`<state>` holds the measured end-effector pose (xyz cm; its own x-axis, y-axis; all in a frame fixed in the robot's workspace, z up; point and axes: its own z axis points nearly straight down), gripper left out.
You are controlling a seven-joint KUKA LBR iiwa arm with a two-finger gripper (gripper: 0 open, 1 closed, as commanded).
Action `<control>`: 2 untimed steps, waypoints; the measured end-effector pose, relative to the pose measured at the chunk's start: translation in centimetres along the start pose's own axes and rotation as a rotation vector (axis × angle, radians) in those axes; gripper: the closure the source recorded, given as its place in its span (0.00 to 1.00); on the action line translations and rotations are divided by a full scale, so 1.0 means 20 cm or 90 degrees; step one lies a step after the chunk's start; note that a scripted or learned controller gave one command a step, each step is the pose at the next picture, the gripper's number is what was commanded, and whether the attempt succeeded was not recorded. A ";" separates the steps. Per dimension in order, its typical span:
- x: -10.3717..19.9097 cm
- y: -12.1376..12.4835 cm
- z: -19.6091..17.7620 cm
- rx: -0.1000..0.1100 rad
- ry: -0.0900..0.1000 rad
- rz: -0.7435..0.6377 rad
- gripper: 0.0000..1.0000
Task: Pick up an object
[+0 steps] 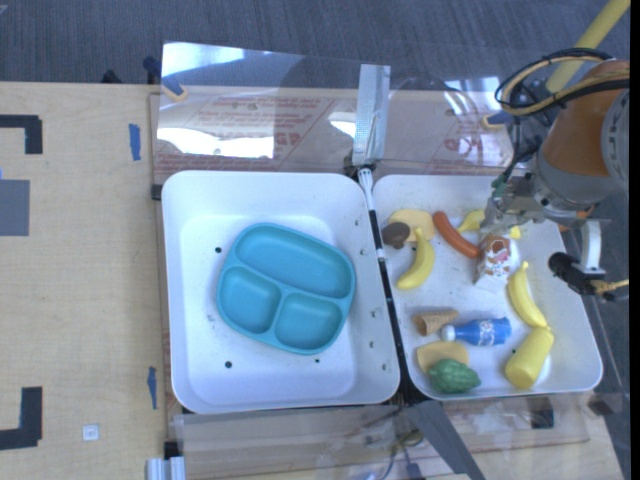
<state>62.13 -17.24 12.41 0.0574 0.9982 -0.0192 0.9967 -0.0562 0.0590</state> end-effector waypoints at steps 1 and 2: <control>0.00 -0.01 0.02 0.005 0.001 0.000 0.00; -0.04 -0.03 0.12 0.019 0.010 0.086 0.00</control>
